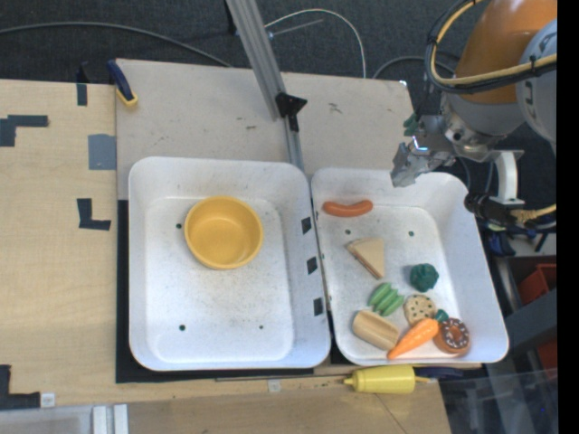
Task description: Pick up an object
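gripper (409, 165) hangs over the right bin's (479, 242) far corner — can't tell its state, nothing seen in it. sausage (347, 208) lies just left & below it; cheese wedge (368, 257), broccoli (422, 276), carrot (413, 337) further below.

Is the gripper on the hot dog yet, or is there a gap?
Apart. The camera view shows the gripper above the right bin's far rim, with bare white bin floor between it and the hot dog.

No readable text, labels or numbers, seemingly
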### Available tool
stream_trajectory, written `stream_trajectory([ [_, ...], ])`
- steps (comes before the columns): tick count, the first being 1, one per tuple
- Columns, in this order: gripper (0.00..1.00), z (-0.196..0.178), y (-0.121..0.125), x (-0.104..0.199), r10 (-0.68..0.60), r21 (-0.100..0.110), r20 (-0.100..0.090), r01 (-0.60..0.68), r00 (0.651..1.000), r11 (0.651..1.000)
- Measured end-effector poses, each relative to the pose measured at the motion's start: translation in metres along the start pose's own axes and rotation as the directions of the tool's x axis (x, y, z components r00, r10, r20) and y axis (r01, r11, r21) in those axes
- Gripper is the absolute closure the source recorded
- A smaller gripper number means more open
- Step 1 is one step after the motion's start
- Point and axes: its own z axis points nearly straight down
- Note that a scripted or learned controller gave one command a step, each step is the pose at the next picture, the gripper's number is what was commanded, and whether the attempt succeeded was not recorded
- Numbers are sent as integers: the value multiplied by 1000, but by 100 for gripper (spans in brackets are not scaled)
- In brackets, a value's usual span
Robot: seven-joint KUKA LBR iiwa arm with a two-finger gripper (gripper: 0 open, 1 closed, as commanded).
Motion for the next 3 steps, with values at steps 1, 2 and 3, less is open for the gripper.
stream_trajectory([
  [1,100,-4,-17,49,-1,0,-1,1,1000,1000],
  [2,100,-2,-32,95,-1,0,0,1,1000,1000],
  [3,100,0,-51,144,-2,1,0,2,1000,1000],
])
